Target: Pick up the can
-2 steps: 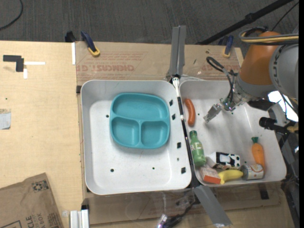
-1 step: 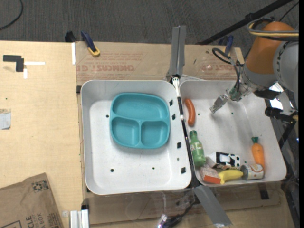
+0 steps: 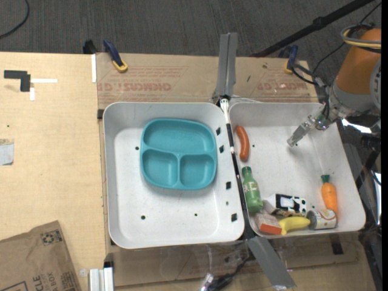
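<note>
The can [image 3: 325, 220] is a small pale cylinder lying on its side in the near right corner of the right bin [image 3: 285, 180]. It rests beside a yellow banana [image 3: 295, 224] and just below a carrot [image 3: 328, 196]. My gripper [image 3: 298, 136] hangs over the far part of the right bin, well away from the can, with nothing seen in it. The arm's orange band [image 3: 359, 65] is at the upper right.
A red sausage [image 3: 243, 142] and a green bottle [image 3: 250, 188] lie along the right bin's left wall. A black-and-white item [image 3: 290, 203] sits near the banana. The left bin [image 3: 121, 217] holds a teal divided plate [image 3: 151, 174].
</note>
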Available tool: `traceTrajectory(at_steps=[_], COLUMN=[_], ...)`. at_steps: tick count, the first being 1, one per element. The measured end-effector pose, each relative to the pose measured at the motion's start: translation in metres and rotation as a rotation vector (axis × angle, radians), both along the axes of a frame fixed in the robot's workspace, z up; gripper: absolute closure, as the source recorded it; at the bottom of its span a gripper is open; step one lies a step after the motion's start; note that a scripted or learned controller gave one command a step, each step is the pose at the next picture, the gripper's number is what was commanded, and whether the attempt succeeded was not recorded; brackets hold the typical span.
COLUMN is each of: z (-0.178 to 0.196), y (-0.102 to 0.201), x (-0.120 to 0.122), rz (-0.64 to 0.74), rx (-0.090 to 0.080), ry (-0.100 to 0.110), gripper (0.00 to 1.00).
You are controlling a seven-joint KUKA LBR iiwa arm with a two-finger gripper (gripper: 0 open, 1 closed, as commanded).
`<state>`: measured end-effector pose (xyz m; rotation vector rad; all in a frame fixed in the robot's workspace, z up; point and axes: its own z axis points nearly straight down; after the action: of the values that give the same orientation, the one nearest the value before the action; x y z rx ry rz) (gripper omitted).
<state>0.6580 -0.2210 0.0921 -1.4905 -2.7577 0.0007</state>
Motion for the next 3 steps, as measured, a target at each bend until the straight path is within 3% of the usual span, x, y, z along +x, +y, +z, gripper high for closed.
traceTrajectory(at_steps=[1,2,3], z=[0.001,0.001,0.000], y=[0.073,0.016,0.057], x=[-0.028,0.001,-0.092], rz=[-0.260,-0.297,-0.191], rx=[-0.004,-0.005,-0.004], ry=[-0.008,-0.008,-0.006], gripper=[0.00,0.00,0.00])
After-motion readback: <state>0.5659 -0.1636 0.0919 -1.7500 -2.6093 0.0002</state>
